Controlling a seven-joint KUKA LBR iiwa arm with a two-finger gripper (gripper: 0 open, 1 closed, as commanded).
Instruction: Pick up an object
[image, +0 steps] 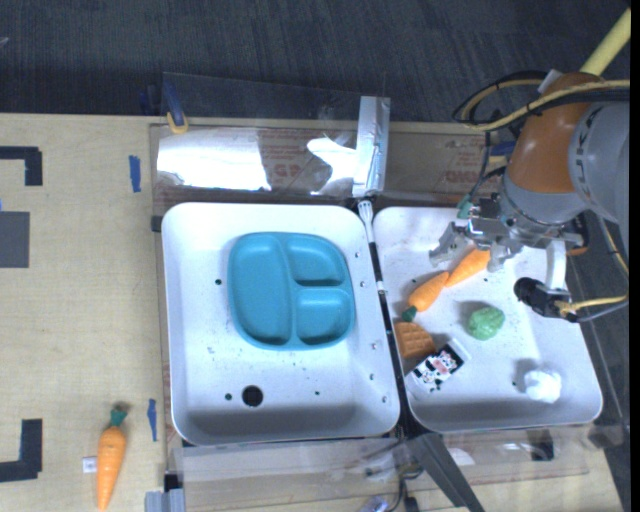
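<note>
Camera view shows the gripper (478, 243) low over the right bin (575, 400), clenched on the upper end of an orange carrot (447, 281) that slants down toward the divider. Near it lie a green lump (487, 322), a black-and-white toy (438, 366), and a white object (541, 384). A blue divided plate (292, 288) sits in the left bin (190, 400). Another carrot (109, 456) lies on the desk (70, 300).
</note>
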